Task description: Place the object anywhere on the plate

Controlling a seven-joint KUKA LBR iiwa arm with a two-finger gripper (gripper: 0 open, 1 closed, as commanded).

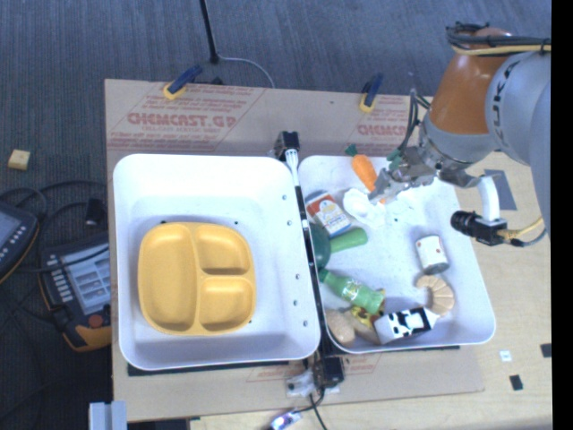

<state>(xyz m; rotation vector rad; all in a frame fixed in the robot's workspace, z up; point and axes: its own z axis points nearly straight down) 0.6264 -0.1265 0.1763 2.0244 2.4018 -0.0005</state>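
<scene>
Plate [195,276], yellow and split into three compartments, lies flat in the left white bin [161,173], with nothing on it. Right beside it, the right white bin [466,267] holds a scatter of small things: an orange carrot [363,170] at its far edge, a small carton with a red label [328,213] near the wall between the bins, a green bottle [352,291] lying on its side lower down, a small grey cylinder [431,253] toward the right, a tan semicircular piece [439,294] just nearer than that, and a black and white block [405,322] at the near edge. Reaching in from the right, the gripper [387,186] hangs low over the far part of this bin, just right of the carrot. Whether its fingers are apart or closed, or have hold of anything, cannot be told from this view.
</scene>
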